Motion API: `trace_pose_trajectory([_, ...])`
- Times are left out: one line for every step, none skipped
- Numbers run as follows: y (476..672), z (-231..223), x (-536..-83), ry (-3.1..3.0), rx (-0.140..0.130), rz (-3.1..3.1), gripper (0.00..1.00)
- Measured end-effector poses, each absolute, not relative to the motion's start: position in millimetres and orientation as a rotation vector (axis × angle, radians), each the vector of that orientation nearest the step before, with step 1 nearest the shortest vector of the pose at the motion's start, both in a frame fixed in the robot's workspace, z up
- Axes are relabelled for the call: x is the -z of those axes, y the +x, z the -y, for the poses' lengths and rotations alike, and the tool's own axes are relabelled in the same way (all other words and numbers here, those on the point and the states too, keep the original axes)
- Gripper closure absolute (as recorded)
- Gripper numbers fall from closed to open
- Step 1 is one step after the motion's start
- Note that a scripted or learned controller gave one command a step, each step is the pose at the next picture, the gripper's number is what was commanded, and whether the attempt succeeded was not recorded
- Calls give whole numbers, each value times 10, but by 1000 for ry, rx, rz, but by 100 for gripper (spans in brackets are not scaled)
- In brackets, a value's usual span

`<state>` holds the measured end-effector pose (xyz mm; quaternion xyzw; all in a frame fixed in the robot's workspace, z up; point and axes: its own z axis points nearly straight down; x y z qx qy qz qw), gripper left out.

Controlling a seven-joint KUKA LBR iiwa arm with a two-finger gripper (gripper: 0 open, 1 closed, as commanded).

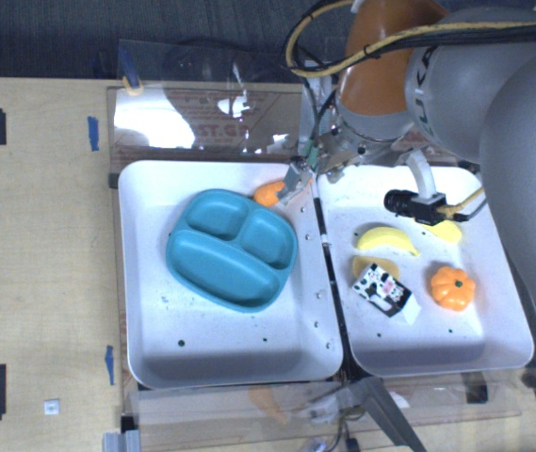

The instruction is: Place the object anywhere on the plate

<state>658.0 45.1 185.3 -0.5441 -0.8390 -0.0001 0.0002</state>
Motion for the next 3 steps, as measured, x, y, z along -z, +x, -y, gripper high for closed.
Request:
trace_pose_trajectory([6651,-1502,-1560,-1777,4,2589,0])
trace_pose_trajectory([6677,-1470,-1694,-1785,10,2593,100])
trace_pose_trajectory([6678,-996,-3137,-2066,9,2375,100])
